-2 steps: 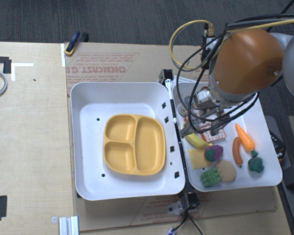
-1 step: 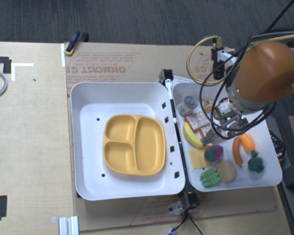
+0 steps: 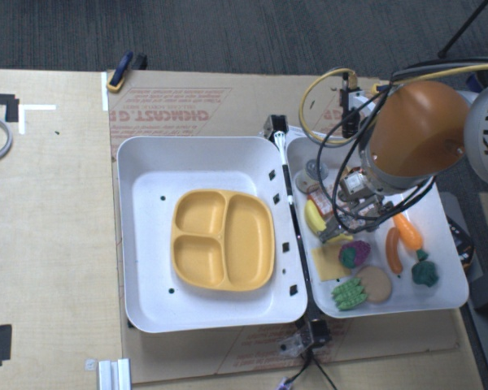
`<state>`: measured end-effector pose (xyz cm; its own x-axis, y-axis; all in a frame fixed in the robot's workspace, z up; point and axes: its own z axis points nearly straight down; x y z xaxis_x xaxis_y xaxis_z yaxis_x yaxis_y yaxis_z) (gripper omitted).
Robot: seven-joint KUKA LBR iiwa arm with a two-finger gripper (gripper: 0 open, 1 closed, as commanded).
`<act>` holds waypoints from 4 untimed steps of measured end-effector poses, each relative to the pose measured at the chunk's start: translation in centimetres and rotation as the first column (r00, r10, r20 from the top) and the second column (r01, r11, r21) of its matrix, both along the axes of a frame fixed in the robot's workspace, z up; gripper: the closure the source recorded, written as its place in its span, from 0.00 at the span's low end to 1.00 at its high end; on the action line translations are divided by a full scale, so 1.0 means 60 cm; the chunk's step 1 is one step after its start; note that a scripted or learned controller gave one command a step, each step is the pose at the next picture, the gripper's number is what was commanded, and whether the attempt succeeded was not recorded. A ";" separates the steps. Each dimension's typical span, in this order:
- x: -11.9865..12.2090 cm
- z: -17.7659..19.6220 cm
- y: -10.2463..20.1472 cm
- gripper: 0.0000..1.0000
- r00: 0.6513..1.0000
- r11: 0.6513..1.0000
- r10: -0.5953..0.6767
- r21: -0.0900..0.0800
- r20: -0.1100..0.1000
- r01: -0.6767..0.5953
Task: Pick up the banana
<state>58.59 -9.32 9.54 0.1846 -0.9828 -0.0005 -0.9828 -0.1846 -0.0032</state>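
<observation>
- One gripper (image 3: pixel 335 227) is seen low in the right bin (image 3: pixel 449 218), under the grey arm with its orange band (image 3: pixel 415 128). Whether it is wide or narrow cannot be told, because its tip is dark and partly covered by cables.
- One banana (image 3: pixel 314 217) is counted. It lies in the left part of the right bin, just beside the gripper on its left, close to the wall between the two bins. Nothing is seen to be lifted from the bin floor.
- The long axis of the banana runs roughly from the far side to the near side of the view, with a small tilt; the lower end is turned a little toward the gripper. Its upper end is partly hidden.
- Two orange carrot-like pieces (image 3: pixel 407 232) are counted to the right of the gripper, lying near each other.
- One purple item (image 3: pixel 355 255) is placed just below the gripper, upon one flat yellow slice (image 3: pixel 325 263).
- One green ridged item (image 3: pixel 349 293) and one round tan disc (image 3: pixel 376 283) lie touching at the near edge of the bin.
- One dark green piece (image 3: pixel 425 273) is seen at the near right.
- Two white bins are counted on the surface (image 3: pixel 49 242). In the left bin (image 3: pixel 138 242) one yellow plate (image 3: pixel 224 240) with three compartments is set.
- One blue-and-yellow object (image 3: pixel 120 71) lies on the surface beyond the left bin.
</observation>
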 end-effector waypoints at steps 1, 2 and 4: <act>-0.059 -0.005 -0.002 0.00 0.986 0.986 -0.167 0.001 -0.003 0.167; -0.055 0.014 0.000 1.00 0.986 0.986 -0.168 0.003 0.003 0.168; -0.053 0.030 0.001 1.00 0.985 0.985 -0.170 0.006 0.006 0.170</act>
